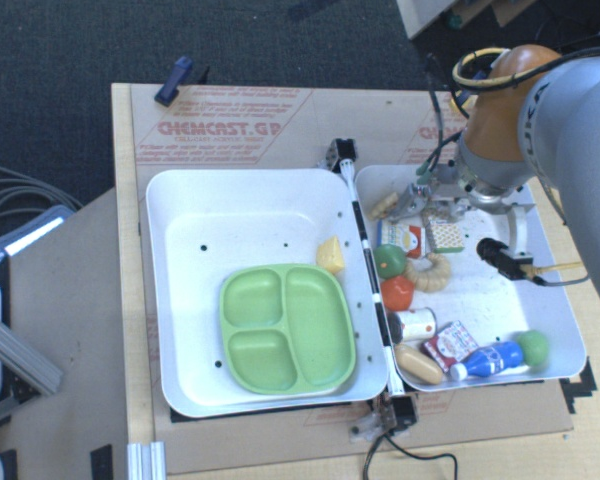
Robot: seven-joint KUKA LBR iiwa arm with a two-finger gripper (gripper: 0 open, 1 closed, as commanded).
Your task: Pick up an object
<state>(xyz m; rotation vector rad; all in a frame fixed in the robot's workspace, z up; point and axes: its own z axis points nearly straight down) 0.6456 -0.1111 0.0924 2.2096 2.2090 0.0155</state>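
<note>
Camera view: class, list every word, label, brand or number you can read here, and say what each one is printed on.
"CHEMCAST G.P": red print on the brown board behind the left bin, repeated upside down beside the arm.
Smaller red lines under it: too blurred to read.
Red and white packet in the right bin: print too small to read.
Blue bottle label: unreadable.
Small carton near the gripper: unreadable.

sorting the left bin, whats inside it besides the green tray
A yellow wedge-shaped piece lies by the green tray's upper right corner, near the left bin's right wall. Anything under the tray is covered.
</note>
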